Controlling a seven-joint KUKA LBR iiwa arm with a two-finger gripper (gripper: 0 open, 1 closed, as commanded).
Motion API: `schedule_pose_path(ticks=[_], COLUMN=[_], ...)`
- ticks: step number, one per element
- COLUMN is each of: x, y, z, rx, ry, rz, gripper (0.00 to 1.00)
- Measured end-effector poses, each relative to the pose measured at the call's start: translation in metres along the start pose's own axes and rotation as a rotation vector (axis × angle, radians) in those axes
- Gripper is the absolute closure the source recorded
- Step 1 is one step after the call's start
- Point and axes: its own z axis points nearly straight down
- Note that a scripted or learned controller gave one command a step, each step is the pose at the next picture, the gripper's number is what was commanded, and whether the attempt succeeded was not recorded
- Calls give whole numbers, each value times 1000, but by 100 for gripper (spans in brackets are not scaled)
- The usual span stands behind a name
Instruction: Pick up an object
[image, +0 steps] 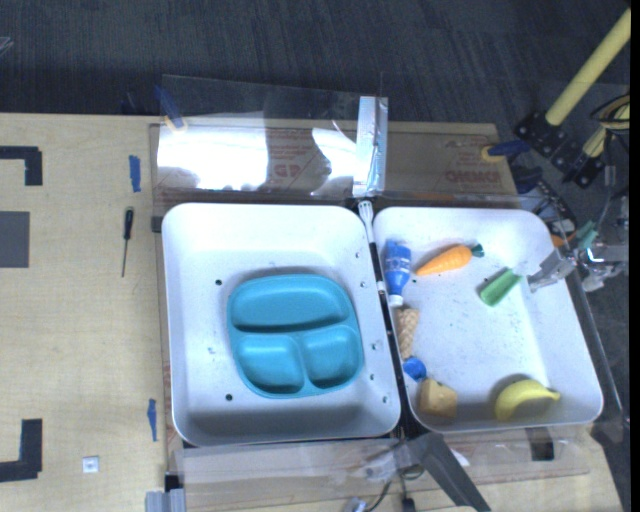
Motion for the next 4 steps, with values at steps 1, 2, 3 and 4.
schedule_pose_path(ticks=[1,2,3,4], x=[30,48,13,12], y=[17,28,82,57], z=[77,142,112,143], rx=[4,-7,-6,-4], ry=[2,-3,-3,2], rz=[-110,-63,-61,-172], gripper=[0,0,0,0])
